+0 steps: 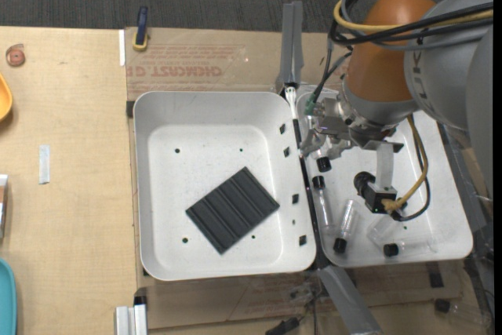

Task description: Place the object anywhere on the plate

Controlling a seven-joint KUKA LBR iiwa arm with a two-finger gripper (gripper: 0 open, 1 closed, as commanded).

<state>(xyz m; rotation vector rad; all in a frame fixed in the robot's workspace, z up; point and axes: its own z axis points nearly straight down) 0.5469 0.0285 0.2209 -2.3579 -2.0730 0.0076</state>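
A dark grey ribbed plate point(233, 209) lies at a slant on the floor of the left bin point(157, 169). Several clear tubes with black caps lie in the right bin point(447, 239): one point(320, 192) along its left wall, one point(345, 225) near the front, and one point(386, 235) further right. My gripper point(329, 143) hangs low over the back left part of the right bin, just above the tube by the wall. Nothing can be seen held in it. The arm hides much of that bin's back half.
A raised divider point(302, 169) separates the two bins. The wooden bench point(63, 169) lies to the left, with a blue clamp point(141, 26) at the back. An orange thing point(4, 102) and a teal thing point(6, 298) sit at the left edge.
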